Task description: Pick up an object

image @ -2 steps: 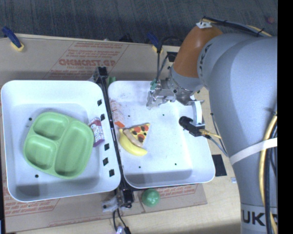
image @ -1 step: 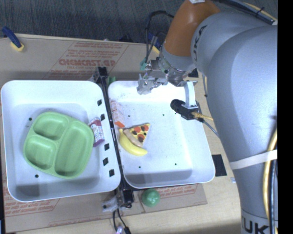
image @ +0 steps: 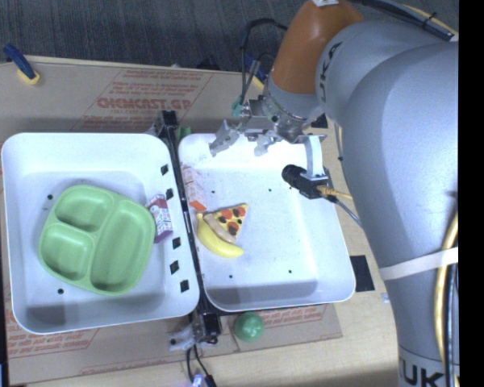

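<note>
Our gripper (image: 244, 142) hangs open and empty at the right bin's (image: 327, 276) far edge; banana (image: 218, 241) lies nearer the camera, long axis diagonal, touching the pizza slice (image: 229, 218).

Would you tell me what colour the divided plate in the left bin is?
The divided plate is light green, seen clearly in the camera view from above.

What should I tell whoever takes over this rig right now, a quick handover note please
Claw: open, holding nothing, hovering over the far edge of the right bin.
Right bin: banana and pizza slice toy touching, near its left wall.
Left bin: green divided plate, small packet beside it.
Green ball sits on the bench outside the bins.
Done: nothing picked yet.
Left: descend, grasp one object, lift.
</note>
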Motion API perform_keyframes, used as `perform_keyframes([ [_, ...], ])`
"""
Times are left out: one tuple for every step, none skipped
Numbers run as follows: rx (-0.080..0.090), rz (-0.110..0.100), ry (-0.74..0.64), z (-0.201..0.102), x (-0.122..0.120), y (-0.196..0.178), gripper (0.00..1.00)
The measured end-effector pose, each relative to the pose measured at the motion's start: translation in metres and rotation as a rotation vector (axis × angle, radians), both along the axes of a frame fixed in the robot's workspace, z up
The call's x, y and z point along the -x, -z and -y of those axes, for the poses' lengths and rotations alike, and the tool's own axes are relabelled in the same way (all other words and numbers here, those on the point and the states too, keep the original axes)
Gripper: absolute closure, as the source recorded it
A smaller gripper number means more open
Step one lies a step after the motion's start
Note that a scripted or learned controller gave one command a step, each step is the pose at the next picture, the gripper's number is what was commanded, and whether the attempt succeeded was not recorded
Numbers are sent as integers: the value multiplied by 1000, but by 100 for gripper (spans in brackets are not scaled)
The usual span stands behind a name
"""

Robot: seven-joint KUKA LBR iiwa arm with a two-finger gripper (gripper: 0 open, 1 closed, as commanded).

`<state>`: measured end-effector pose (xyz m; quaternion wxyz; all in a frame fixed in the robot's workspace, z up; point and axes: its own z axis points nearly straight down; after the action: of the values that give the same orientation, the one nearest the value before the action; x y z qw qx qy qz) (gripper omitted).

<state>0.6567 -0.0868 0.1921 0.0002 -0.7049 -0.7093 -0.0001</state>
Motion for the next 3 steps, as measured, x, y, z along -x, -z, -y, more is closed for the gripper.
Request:
perform_keyframes([
  [1, -6, 2, 60, 2, 102, 0],
  [0, -3, -2, 59, 0, 90, 100],
  [-1, 1, 0, -20, 18, -1, 100],
])
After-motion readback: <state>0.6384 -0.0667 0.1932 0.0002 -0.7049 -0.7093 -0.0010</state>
